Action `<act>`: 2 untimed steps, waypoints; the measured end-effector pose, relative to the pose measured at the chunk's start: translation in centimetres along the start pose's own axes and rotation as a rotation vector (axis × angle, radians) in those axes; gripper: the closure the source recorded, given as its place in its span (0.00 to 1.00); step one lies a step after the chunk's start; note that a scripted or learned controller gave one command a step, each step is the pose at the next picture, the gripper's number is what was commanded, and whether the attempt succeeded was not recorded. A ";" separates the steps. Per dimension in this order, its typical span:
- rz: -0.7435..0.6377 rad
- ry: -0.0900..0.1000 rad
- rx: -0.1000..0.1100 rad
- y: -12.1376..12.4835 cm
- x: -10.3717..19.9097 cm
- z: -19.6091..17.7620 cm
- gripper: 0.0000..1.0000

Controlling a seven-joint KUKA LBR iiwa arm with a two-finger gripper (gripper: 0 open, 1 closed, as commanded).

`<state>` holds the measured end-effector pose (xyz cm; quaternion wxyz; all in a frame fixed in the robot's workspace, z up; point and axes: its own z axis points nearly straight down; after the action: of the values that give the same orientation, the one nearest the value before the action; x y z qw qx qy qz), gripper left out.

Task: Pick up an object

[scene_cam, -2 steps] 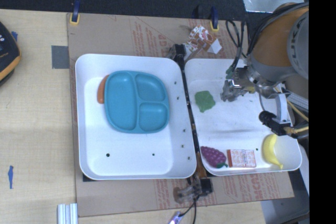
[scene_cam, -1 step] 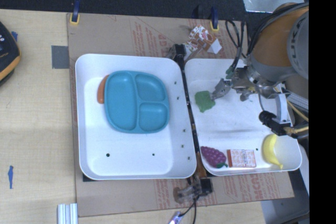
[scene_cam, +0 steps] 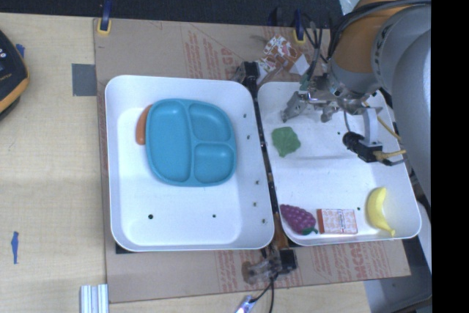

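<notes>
Over the right bin's (scene_cam: 410, 179) far edge, gripper (scene_cam: 302, 108) hangs low; fingers' spread cannot be told, nothing seen between them. Arm (scene_cam: 381, 33) reaches in from the right, wrist bent down-left. Green lump (scene_cam: 286, 141) lies just below it. Along the near wall: grapes (scene_cam: 297, 218), red packet (scene_cam: 338, 221), banana (scene_cam: 378, 209) with its long axis near-vertical. Left bin (scene_cam: 124, 179): blue tray (scene_cam: 192, 141).

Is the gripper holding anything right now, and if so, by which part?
Nothing is held. The gripper hangs over the back of the right bin with nothing between its fingers; the green object lies just in front of it.
</notes>
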<state>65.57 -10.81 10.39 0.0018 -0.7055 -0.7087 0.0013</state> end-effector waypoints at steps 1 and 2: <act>0.000 -0.002 0.000 -5.0 0.0 0.7 0.00; 0.000 -0.001 0.000 -13.0 -2.2 1.3 0.00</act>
<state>52.61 -13.08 9.12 0.0015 -0.7056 -0.7086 0.0019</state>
